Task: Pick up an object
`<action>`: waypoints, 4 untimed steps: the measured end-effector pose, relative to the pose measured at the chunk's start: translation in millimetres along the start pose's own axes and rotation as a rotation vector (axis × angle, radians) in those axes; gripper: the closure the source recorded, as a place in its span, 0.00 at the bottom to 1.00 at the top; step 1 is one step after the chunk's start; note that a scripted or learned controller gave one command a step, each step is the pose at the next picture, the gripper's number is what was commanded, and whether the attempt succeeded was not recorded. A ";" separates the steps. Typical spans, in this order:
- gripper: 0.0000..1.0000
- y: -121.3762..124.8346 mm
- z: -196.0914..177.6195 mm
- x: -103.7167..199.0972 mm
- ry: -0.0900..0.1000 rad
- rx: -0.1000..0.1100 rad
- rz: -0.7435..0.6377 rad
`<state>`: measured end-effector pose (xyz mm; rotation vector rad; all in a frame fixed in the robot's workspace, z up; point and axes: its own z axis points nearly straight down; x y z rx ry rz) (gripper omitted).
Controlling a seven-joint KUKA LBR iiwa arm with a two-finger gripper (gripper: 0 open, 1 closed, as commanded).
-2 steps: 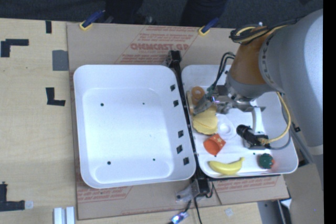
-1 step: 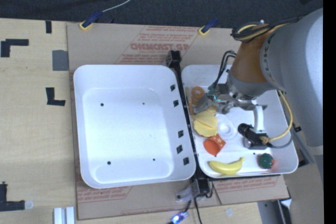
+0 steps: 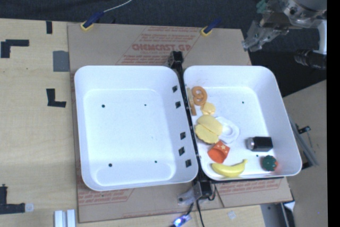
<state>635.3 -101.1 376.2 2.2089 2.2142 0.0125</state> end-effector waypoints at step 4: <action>1.00 37.0 -159.5 230.7 0.004 0.014 -0.002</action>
